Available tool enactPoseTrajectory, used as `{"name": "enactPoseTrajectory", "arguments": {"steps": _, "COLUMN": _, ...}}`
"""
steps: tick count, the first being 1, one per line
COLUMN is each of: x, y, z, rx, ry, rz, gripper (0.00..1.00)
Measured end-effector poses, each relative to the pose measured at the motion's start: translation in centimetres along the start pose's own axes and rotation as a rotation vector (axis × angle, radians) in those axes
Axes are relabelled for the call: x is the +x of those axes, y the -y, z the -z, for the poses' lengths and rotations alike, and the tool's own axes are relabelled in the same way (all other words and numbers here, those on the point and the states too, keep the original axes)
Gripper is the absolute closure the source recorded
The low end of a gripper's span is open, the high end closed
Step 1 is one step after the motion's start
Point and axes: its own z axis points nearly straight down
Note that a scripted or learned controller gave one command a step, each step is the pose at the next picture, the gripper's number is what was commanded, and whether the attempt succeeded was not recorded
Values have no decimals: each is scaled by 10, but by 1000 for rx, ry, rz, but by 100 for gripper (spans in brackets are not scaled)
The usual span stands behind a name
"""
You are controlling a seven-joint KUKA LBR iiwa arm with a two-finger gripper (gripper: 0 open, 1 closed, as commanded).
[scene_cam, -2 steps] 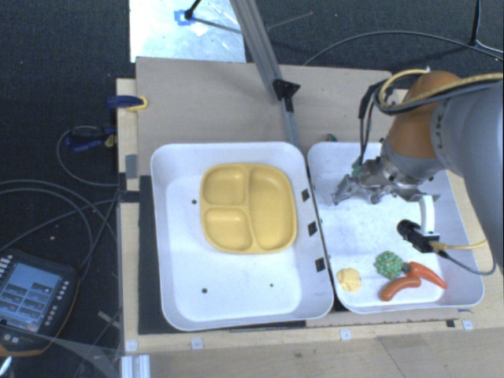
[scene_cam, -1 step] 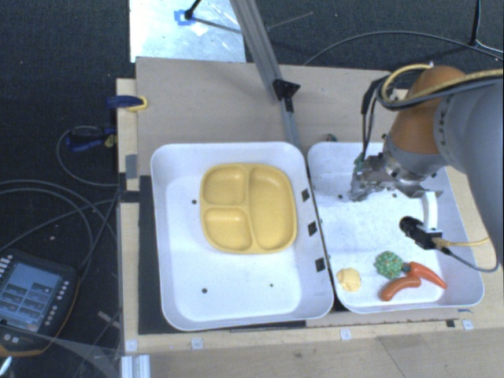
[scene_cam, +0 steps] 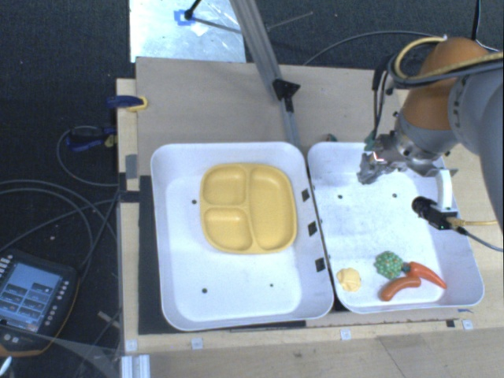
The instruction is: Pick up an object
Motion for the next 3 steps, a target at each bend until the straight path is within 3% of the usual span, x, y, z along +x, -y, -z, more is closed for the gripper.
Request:
{"name": "enactPoseTrajectory", "arguments": {"steps": 2, "x": 13, "y": -6, "z": 100, "rx": -1, "ry": 0, "rz": 2, "gripper": 100}}
{"name": "enactPoseTrajectory", "arguments": {"steps": 3, "x": 68, "y": 11, "z": 90, "rx": 8, "ry": -3, "rz": 4, "gripper": 100}}
